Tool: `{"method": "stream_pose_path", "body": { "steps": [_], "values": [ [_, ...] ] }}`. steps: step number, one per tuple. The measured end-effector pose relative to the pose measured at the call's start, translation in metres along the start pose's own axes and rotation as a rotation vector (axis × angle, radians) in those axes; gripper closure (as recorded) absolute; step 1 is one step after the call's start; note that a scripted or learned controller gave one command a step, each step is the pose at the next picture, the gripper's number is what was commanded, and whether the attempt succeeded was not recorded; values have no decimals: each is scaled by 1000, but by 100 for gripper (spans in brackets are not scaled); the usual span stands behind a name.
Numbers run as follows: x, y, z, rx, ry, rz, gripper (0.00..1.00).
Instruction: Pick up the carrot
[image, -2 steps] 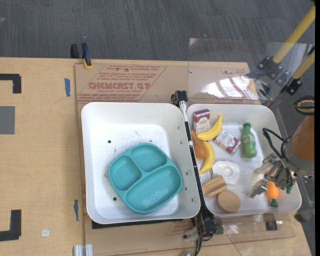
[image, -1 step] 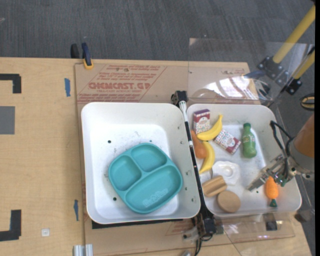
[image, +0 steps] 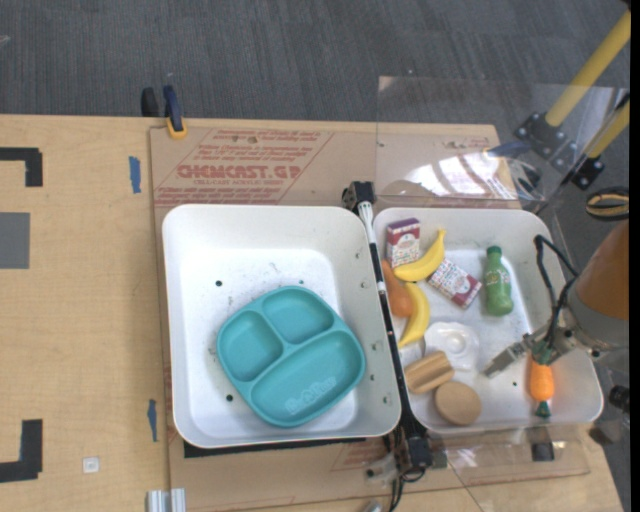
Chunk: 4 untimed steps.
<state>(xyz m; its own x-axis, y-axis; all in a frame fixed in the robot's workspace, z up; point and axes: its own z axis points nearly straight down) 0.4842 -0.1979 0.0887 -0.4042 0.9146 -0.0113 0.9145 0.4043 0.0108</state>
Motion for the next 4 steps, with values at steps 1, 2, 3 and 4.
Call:
{"method": "stream_pose_path", "body": {
  "steps": [1,2,3,4],
  "values": [
    [9,3,0,2,0,-407,0],
    [5,7,-13,-11,-19,-403,100],
    [59,29,-61,0,7,-407,100],
    [-24,-11,-2,0,5,-626,100]
  ]
}}
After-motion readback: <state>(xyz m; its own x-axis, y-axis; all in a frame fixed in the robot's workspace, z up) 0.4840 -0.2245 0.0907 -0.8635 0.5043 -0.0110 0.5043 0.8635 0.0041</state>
